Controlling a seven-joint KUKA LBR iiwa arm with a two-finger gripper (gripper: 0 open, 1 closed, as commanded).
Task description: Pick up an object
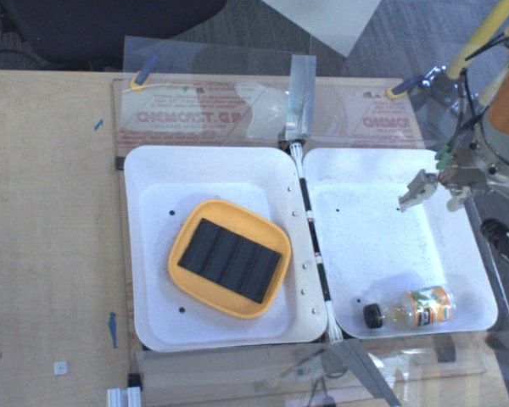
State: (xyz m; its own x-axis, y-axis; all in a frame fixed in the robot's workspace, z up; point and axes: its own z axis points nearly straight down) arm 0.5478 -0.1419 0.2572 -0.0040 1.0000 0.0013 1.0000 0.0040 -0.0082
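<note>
A pale wooden bench carries two shallow white plastic bins side by side, with a sheet of clear plastic bearing red lettering lying behind them and grey carpet beyond. The left bin holds a rounded-square yellow tray with a ribbed black insert, set at a slant near the bin's middle. The right bin holds a small clear plastic bottle with a black cap and an orange-and-green label; the bottle lies on its side close to the near wall, cap pointing toward the divider between the bins. A narrow metal bracket stands upright behind the seam where the bins meet. The two-finger gripper of the grey arm sits over the far right part of the right bin, near its right wall and well apart from the bottle. Its fingers are spread, one pale finger angled out to the left, and nothing lies between them. Cables and a yellow hose run above the wrist at the upper right.
</note>
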